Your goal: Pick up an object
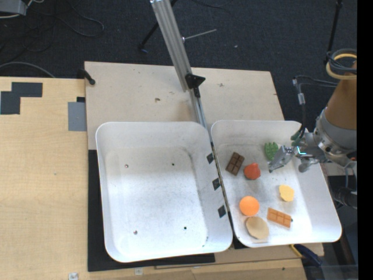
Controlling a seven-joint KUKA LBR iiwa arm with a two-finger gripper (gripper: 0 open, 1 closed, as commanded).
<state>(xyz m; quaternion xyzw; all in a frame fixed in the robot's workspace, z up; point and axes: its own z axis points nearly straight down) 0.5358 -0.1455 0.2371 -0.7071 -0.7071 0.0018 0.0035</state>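
**Inspector:** You have six candidates, all in the right bin. I take the red piece as my landmark. The brown block lies just to its left, and the green item sits up and to its right. The orange ball is below it, with the tan disc lower again. The orange wafer and yellow piece lie down to the right. They look loosely scattered, which I judge leaves room for a top-down grasp.

**Operator:** And the arm?

**Inspector:** Your gripper reaches in from the right, low over the bin, right of the red piece and just below the green item. Its fingers are spread apart, with nothing between them. I judge no object is lifted yet.
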